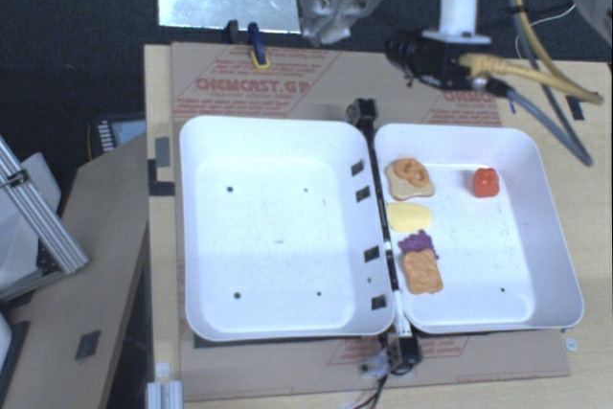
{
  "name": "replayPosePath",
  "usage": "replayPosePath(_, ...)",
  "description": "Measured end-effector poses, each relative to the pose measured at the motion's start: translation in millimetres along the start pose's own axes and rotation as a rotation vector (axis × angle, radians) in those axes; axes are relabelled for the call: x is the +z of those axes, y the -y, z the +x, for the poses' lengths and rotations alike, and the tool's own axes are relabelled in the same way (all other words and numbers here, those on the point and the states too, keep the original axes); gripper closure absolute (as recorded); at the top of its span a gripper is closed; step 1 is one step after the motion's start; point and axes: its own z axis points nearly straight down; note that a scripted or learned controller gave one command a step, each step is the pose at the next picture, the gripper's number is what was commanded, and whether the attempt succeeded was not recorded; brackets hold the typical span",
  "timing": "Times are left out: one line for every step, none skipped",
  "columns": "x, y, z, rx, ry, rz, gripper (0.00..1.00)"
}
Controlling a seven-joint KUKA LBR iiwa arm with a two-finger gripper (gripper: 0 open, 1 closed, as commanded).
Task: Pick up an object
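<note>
- The gripper (pixel 330 26) hung at the top of the camera view, above the cardboard sheet (pixel 287 81) and beyond the far rims of both bins; whether it was spread or pressed together could not be told, as it showed only as a blurred, pale metallic shape.
- Nothing could be seen held in it.
- The right bin (pixel 536 302) lay nearer the camera than the gripper and to its right, and all the objects sat in it, well apart from the tool.
- An orange pastry-like piece (pixel 410 177) lay closest to the gripper, near the bin's left wall.
- Below it sat a pale yellow piece (pixel 409 218), then a small purple piece (pixel 416 242) touching a second orange piece (pixel 422 272).
- A red object (pixel 486 182) stood alone further right, apart from the others.
- The left bin (pixel 206 302) lay below the gripper and slightly to its left.
</note>
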Motion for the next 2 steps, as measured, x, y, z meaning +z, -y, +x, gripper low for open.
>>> replayPosePath(-11,0,0,-0.003,-0.001,-0.002,1.0)
replayPosePath(-23,0,1,-0.006,-0.003,-0.004,1.0)
